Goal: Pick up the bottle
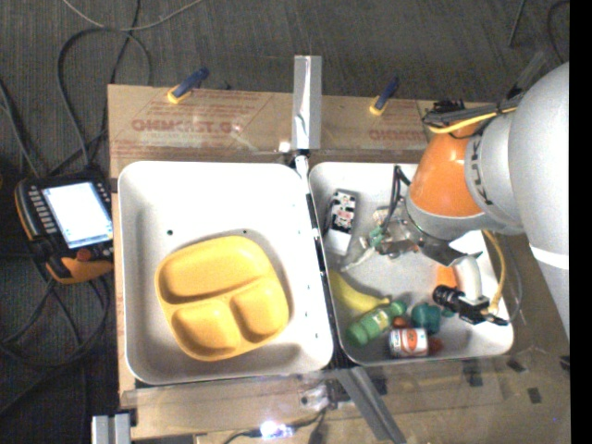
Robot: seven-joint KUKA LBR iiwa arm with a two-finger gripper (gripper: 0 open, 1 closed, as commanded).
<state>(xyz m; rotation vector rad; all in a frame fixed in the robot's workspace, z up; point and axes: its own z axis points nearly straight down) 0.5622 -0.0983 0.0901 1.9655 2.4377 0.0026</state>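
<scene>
The bottle (369, 324) is green and lies on its side near the front of the right bin (481, 345), just below a banana (355, 294). My gripper (363, 252) hangs over the middle of the right bin, above and slightly left of the bottle and apart from it. It points down and to the left, toward the banana's upper end. The arm's orange band sits behind it, to the right.
Packed around the bottle are a red-and-white can (407, 342), a teal object (426, 317) and an orange piece (446, 276). A small black-and-white box (342, 211) lies at the bin's back left. The left bin (139, 192) holds a yellow divided tray (222, 294).
</scene>
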